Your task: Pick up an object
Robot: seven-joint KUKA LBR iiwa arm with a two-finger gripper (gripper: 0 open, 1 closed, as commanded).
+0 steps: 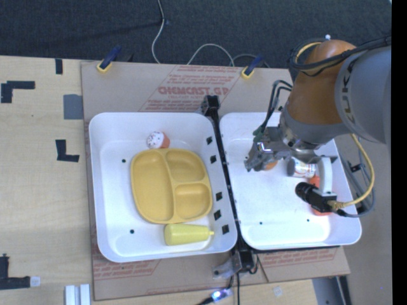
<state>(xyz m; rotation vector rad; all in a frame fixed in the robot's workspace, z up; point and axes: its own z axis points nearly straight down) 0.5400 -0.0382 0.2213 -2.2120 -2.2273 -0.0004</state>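
The gripper [259, 161] hangs low over the right bin [286, 230] near its left wall (I cannot tell how its jaws stand).

The grey arm [365, 88] reaches in from the right with its orange band [321, 78] above the wrist, bending downward so that the end effector [259, 161] hangs low, pointing toward the left side of its reach.

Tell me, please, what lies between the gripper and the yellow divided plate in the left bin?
In the camera view, between the gripper and the yellow divided plate runs the black divider where the two bins meet, plus bare white bin floor.
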